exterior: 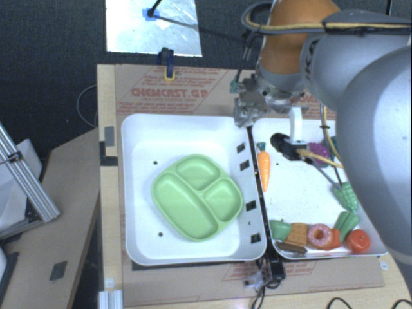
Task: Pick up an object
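Gripper (246,116) hangs above the carrot's (262,167) tip, near the bins' shared wall | fingers: spread cannot be told, nothing seen held | step: approach, judged | next: descend squarely, straddle the carrot, close.

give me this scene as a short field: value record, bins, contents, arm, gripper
left bin: holds a green divided plate
right bin: holds toy food
toy carrot: at the right bin's left edge, beside the divider
near-edge row: green piece, waffle, pink donut, tomato
purple item: upper part of the right bin
arm: reaches in from the right, over the right bin
gripper: above the far end of the divider, nothing seen between its fingers
finger state: cannot tell
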`<action>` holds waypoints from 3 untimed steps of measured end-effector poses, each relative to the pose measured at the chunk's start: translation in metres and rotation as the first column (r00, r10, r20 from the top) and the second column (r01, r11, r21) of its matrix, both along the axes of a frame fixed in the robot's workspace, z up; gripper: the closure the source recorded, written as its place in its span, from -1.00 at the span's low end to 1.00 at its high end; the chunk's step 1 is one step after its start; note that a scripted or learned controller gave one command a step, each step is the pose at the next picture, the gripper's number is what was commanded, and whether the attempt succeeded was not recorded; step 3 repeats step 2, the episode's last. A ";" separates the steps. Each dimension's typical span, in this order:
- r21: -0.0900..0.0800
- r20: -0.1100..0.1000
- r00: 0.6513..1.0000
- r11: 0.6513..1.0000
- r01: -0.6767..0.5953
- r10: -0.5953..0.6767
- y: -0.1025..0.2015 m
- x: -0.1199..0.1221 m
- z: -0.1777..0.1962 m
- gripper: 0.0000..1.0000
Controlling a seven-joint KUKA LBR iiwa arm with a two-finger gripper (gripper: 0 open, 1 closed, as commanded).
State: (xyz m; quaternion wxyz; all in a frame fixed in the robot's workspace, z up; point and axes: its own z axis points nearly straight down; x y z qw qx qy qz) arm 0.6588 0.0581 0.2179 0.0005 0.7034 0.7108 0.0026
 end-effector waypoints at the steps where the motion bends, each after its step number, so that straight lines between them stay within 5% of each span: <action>1: -0.002 -0.001 1.000 1.000 0.003 -0.003 0.011 -0.001 0.012 1.00; 3: -0.004 -0.003 1.000 1.000 0.008 -0.008 0.007 0.002 0.000 1.00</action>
